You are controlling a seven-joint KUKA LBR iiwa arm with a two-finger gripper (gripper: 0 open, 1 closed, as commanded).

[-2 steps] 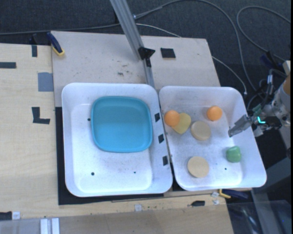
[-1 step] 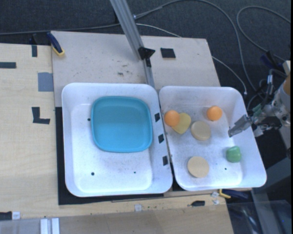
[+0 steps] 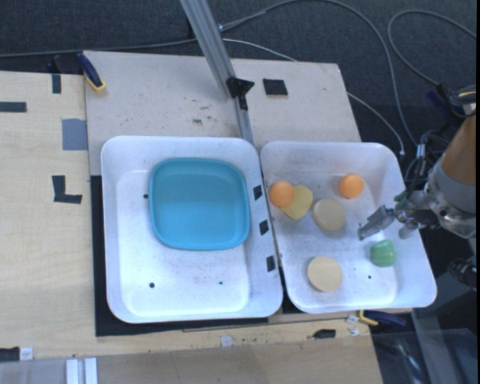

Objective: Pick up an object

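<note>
Pale wooden bench (image 3: pixel 32 238) (dark tape patches), dark carpet floor (image 3: pixel 64 10), loose grey cables (image 3: pixel 368 30), slanted metal pole (image 3: pixel 212 34)

I'm looking down on a robotics lab: a plywood tabletop (image 3: pixel 32 214) patched with tape marks (image 3: pixel 74 134), two white bins (image 3: pixel 128 294) fixed side by side, loose cables (image 3: pixel 384 70) trailing over dark carpet (image 3: pixel 80 10), and an aluminium rail (image 3: pixel 208 34) slanting overhead.

Glossy blue plastic plate (image 3: pixel 199 203) in smooth white plastic bin (image 3: pixel 122 238); bare wood bench (image 3: pixel 32 254).
</note>
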